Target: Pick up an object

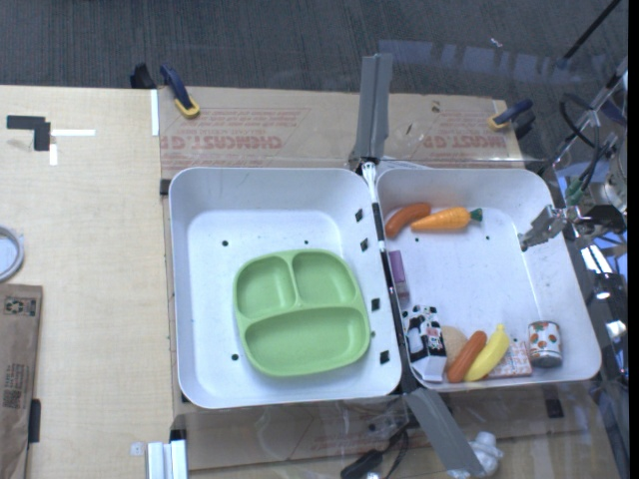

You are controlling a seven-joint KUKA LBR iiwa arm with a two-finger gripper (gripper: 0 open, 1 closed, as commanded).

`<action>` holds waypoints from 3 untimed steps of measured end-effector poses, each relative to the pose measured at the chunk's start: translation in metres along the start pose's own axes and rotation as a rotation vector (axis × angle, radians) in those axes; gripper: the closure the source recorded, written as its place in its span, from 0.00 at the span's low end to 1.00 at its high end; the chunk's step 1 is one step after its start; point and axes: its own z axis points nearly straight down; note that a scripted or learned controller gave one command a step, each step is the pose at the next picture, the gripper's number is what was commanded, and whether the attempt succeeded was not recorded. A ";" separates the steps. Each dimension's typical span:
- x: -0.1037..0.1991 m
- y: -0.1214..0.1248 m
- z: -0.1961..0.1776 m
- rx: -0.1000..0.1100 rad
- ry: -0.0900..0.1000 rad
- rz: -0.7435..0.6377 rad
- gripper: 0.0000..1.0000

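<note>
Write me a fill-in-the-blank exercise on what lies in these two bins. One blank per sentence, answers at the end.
1. The green divided plate lies in the ____ bin.
2. The plate has ____ compartments.
3. In the right bin, the carrot lies near the far wall, beside a ____.
4. The banana lies near the front wall, touching a second ____.

Missing words: left; three; sausage; sausage

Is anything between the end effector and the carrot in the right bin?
Nothing visible does. The end effector sits at the right bin's right side, and the carrot lies to its left near the top wall. Bare white floor lies between them; the sausage is on the carrot's far side.
</note>
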 end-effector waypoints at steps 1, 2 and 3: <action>-0.007 -0.033 0.126 0.003 0.003 0.102 0.00; -0.003 -0.063 0.142 -0.003 0.000 -0.401 0.00; -0.003 -0.063 0.133 -0.005 -0.001 -0.398 1.00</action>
